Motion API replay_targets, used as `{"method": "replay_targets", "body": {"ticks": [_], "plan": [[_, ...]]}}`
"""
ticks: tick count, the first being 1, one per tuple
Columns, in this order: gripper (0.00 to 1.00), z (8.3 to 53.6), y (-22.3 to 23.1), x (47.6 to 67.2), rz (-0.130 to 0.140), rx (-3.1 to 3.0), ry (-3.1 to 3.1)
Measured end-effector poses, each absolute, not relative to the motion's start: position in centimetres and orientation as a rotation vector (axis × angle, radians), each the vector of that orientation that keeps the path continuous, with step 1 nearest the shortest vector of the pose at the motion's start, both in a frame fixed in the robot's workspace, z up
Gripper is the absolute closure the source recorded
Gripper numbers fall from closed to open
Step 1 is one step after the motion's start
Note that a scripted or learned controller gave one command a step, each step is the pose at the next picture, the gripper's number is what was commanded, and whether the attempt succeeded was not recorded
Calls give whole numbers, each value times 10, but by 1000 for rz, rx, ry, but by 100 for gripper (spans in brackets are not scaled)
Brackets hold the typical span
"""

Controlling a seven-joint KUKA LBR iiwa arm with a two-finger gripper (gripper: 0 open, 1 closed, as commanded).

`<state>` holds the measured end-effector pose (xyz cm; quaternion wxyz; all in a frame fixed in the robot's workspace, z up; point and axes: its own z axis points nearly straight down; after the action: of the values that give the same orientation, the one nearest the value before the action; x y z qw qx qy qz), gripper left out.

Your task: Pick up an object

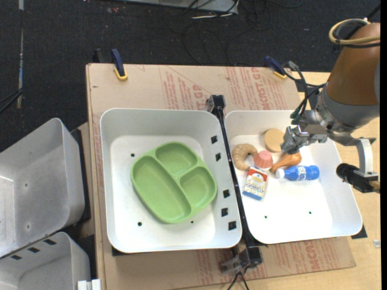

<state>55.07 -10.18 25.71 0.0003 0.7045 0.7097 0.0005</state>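
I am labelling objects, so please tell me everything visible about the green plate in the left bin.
The green plate is a pale green, rounded-rectangle tray, seemingly plastic, with three compartments: one large and two smaller, split by raised ridges. It lies flat, turned diagonally, on the floor of the left white bin, roughly central. Its compartments hold nothing, and only the bin floor touches it.

In the right bin I see a small cluster of objects lying close together. A tan, curved croissant-shaped piece (243,154) lies nearest the divider, with a pink rounded cup-like piece (263,159) touching it. Behind them sits a flat tan disc (274,139). An orange carrot-shaped piece (286,161) lies slanted just above a blue plastic bottle (299,173) on its side. A small red-and-white carton (256,183) lies flat in front.
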Motion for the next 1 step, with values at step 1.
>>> {"method": "replay_targets", "body": {"ticks": [1], "plan": [[100,259,-49,572,3,2211,2229]]}}
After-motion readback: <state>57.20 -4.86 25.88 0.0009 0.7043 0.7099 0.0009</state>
